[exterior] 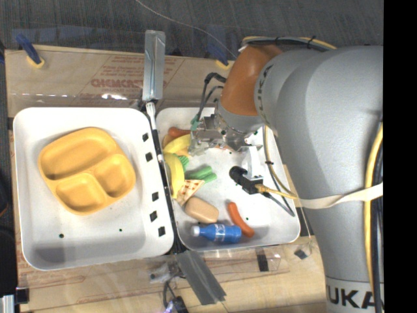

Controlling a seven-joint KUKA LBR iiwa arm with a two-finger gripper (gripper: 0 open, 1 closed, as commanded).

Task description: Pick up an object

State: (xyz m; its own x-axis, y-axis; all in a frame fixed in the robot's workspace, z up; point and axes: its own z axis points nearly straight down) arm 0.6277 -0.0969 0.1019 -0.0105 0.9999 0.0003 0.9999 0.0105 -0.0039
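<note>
Where lying, banana (pixel 176 165) long axis near-vertical.

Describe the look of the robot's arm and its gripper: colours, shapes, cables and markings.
The arm is thick, rounded and light grey, with an orange band above the wrist. White letters "UKA" sit on its dark base. A yellow cable trails from it. The gripper is a small metal-and-black assembly hung with thin dark wires.

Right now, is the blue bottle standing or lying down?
Lying down. The blue bottle rests on its side along the near wall of the right bin, beside the sausage.
</note>
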